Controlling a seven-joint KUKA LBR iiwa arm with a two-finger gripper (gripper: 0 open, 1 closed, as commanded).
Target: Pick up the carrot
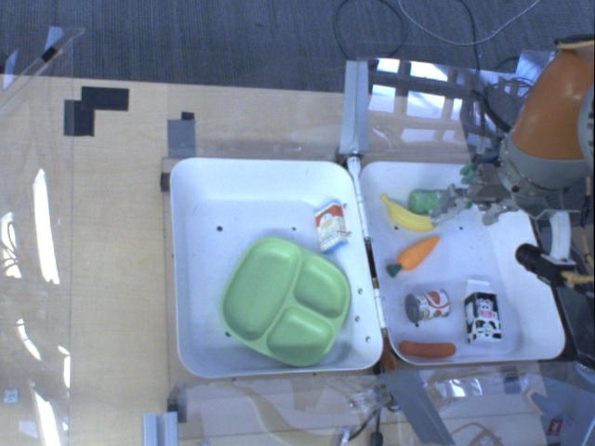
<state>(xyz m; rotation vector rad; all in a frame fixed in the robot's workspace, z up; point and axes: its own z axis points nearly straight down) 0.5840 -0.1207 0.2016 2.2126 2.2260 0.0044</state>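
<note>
Right white bin (548,342), carrot (415,254) lying near, below-left of gripper (465,196)

On my monitor, the left bin (186,277) holds a green divided plate (286,301) and, just above it, a small red-and-white carton (330,227) near the right wall. The right bin (548,342) holds a banana (406,214) touching a green item (426,200), a tipped can (427,306), a cow-print carton (482,317) and a sausage (427,349)
</note>
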